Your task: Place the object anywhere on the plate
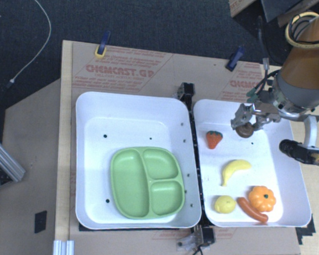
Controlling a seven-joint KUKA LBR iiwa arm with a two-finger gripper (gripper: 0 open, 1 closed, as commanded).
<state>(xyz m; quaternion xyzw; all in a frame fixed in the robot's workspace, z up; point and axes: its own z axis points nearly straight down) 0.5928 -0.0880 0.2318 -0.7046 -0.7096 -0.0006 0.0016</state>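
A green plate with three compartments lies in the left bin. The right bin holds a strawberry, a banana, a lemon, a small orange pumpkin and a red sausage. My gripper hangs over the back of the right bin, up and to the right of the strawberry. Nothing shows between its fingers.
The two bins stand side by side on a cardboard-covered bench. A black clamp sits at the back between the bins, and blue clips hold the board's far edge.
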